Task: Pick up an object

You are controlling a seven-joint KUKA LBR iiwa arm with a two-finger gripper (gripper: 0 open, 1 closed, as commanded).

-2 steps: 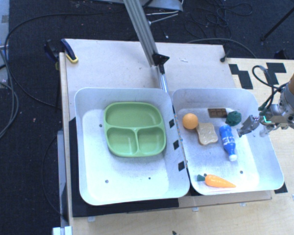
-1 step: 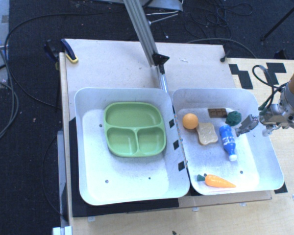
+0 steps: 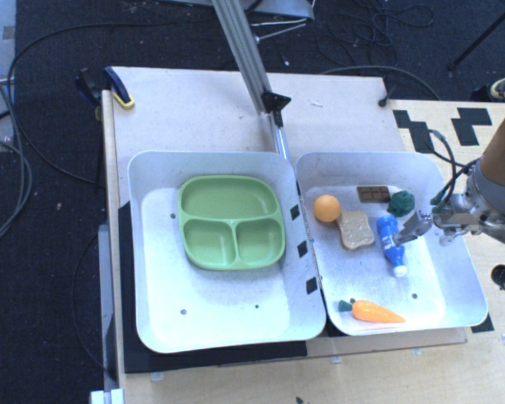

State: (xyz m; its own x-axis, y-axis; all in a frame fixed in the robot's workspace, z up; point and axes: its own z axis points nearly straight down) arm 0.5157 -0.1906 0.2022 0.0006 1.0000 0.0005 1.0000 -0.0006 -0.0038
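Fingers (image 3: 422, 224) state unclear, beside one blue plastic tube (image 3: 390, 241), long axis toward the bin's near edge.

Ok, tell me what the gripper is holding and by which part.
Cannot be told. The gripper sits right beside the blue tube in the right bin, but no grasp is visible.

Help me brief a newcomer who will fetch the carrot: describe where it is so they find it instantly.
Look in the right-hand white bin. Along its near edge lies the carrot, apart from the cluster further back. It is the only long, pointed orange item with a green stub; the orange ball is round.
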